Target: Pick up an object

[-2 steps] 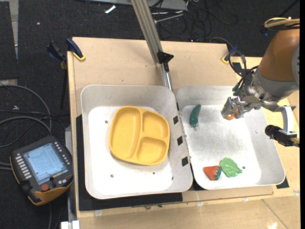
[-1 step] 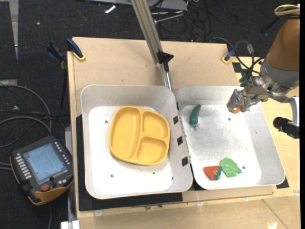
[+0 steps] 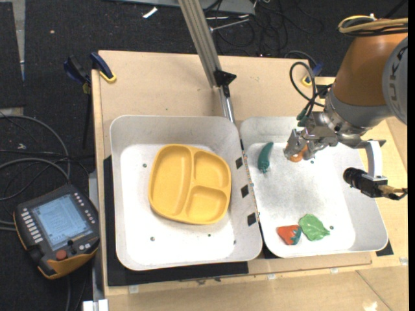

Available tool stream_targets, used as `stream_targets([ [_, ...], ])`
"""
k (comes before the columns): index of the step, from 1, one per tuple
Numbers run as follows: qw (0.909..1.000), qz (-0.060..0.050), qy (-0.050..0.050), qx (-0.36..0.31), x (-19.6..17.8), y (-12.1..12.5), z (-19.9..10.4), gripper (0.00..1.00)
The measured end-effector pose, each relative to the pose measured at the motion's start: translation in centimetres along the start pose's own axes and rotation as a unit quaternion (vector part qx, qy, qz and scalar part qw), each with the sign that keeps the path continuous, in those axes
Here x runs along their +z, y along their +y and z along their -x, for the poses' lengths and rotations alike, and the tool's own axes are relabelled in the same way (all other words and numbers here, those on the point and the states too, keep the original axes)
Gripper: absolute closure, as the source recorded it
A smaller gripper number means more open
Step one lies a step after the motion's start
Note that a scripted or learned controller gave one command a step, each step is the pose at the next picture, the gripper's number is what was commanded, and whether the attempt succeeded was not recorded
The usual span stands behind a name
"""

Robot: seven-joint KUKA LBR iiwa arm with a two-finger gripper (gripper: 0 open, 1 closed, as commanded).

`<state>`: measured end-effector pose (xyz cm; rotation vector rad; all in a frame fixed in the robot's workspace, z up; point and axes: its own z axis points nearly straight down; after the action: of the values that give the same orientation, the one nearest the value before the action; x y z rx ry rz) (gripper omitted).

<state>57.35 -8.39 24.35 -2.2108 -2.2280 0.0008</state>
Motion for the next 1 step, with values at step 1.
stream_targets([
  [1, 1.0000, 0.000, 0.000, 0.000, 0.40, -1.51, -5.14, 1.00],
])
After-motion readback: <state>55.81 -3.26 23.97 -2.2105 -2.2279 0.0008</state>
